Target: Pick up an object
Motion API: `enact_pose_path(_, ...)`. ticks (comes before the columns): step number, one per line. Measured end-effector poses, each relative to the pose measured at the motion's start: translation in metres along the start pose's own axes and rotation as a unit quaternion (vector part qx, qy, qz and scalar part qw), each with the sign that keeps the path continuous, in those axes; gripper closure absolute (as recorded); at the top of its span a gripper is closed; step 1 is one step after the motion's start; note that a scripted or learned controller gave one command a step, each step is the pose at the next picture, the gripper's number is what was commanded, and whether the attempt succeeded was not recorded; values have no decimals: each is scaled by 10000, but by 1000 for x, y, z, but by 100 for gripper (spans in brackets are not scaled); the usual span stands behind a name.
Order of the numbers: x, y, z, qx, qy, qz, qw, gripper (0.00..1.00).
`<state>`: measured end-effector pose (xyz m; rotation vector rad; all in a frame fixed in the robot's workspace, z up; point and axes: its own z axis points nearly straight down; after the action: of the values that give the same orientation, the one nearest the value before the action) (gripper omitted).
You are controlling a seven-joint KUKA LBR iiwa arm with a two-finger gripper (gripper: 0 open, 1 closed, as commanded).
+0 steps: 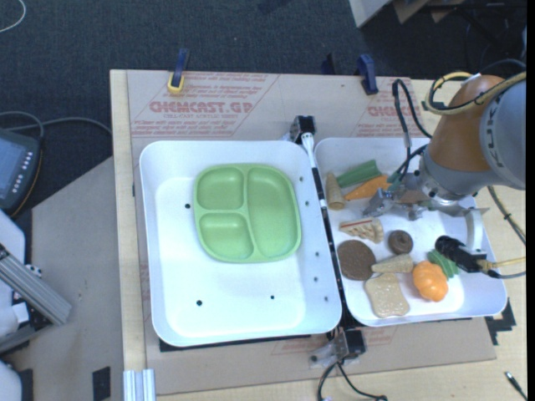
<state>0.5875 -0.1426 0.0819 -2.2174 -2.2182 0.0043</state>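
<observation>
The right bin [493, 301] holds several toy foods. A green pod [358, 175], an orange carrot [366, 190] and a tan cylinder [335, 192] lie at its far left. Nearer are a striped wafer [362, 228], a brown cookie [357, 259], a small brown ring [401, 241], a tan bread slice [386, 296] and an orange fruit [430, 281]. My gripper [394, 201] hangs low over the bin's middle, just right of the carrot and above the wafer. Nothing is visibly held in it.
The left bin [167, 307] carries a light green divided plate [248, 212] in its far half. A black divider strip [322, 224] runs between the bins. The grey arm with its orange band [466, 136] covers the right bin's far right corner.
</observation>
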Motion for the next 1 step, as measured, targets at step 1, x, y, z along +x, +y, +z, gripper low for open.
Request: enact_pose_path(1, -1, 1, -14, -30, -9, 8, 10000, 100)
